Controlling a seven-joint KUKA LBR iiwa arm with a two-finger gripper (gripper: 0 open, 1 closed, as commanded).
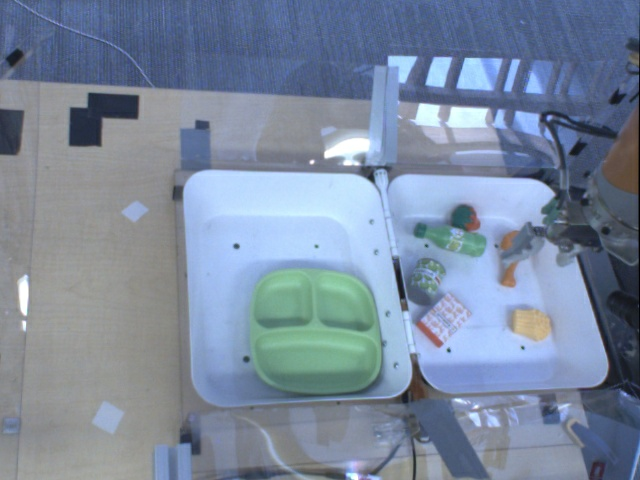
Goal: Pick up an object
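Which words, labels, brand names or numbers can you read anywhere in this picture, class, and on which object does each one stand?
No text can be read.
Green bottle: pale label, too blurred to read.
Small can: printed wrap, too small to read.
Red and white box: patterned print, no legible letters.
Black marks on the bench: plain shapes, not signs.
Green divided plate and yellow block: no print visible.
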